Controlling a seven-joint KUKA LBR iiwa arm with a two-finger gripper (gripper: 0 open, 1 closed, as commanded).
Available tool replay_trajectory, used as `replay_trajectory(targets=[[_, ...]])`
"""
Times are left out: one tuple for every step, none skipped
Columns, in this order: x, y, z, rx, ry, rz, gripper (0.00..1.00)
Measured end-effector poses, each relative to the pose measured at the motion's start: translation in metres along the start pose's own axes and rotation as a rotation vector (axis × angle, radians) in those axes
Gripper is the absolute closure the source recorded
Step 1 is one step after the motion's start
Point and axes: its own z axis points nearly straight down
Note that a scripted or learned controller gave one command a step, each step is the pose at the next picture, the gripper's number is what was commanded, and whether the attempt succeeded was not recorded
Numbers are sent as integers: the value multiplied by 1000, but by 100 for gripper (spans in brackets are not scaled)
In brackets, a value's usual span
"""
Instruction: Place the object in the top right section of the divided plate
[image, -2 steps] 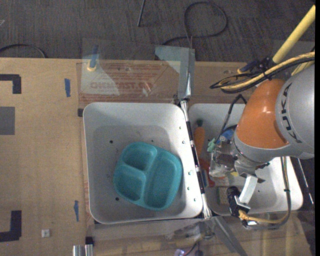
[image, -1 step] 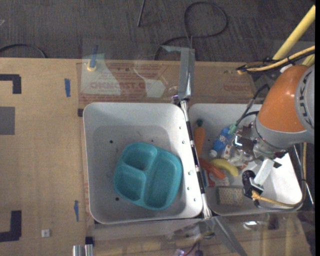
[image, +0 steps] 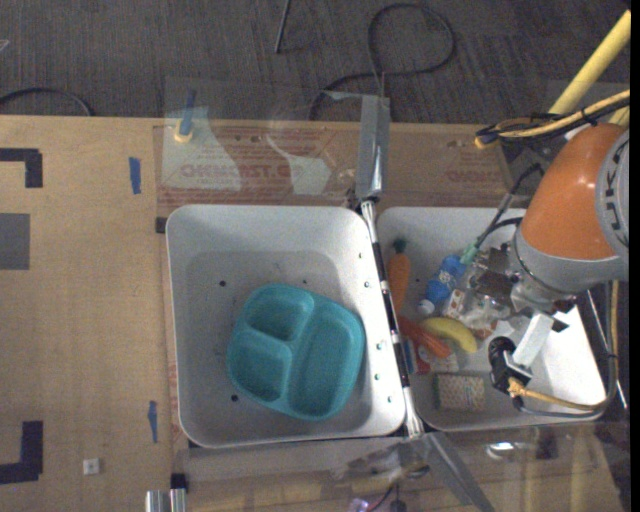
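Note:
A teal divided plate (image: 243, 330) lies in the left bin (image: 200, 240), tilted, with two small sections on its left and one long section on its right; nothing lies in it. In the right bin (image: 570, 375) are an orange carrot (image: 398, 280), a yellow banana (image: 452, 333), a small blue bottle (image: 443, 282), a red piece (image: 426, 341) and a speckled tan block (image: 458, 390). My gripper (image: 480, 298) hangs low over the right bin's middle, just right of the bottle and above the banana. The wrist hides what lies under it.
A metal divider (image: 385, 310) separates the two bins. The orange-banded arm (image: 570, 210) covers the right bin's upper right. A black and yellow cable fitting (image: 512, 375) hangs by the bin's front. Blue tape marks (image: 134, 175) sit on the wooden bench at left.

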Motion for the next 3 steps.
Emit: replay_trajectory(targets=[[69,-55,21,4,3,-425,100],[137,-81,21,0,3,-713,100],[123,-75,21,1,3,-703,100]])
